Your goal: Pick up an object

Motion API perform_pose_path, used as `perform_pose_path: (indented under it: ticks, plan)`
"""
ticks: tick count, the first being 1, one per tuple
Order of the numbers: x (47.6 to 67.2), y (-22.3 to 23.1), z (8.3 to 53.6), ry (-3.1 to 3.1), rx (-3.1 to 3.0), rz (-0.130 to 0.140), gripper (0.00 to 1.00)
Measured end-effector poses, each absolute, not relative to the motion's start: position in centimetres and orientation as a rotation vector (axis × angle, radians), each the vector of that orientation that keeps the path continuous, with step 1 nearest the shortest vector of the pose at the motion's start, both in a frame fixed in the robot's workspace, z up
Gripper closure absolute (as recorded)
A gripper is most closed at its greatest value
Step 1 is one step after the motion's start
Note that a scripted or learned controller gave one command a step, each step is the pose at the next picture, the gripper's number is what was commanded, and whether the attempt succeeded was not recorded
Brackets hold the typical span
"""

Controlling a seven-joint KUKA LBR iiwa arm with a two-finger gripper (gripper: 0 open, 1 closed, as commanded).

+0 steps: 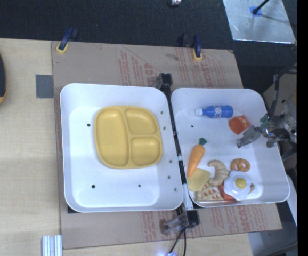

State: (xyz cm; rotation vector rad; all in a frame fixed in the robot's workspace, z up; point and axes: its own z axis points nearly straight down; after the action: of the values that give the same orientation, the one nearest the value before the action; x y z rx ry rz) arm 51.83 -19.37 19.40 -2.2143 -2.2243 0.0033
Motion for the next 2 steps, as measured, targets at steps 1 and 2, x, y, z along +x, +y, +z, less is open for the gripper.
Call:
perform_pose_path:
  ticks: [1, 2]
  plan:
    - [60.0, -20.7, 18.6, -2.230, -2.217, -0.002, 0.00]
    - [61.0, -20.3, 9.9, -2.235, -2.216, 0.007, 0.00]
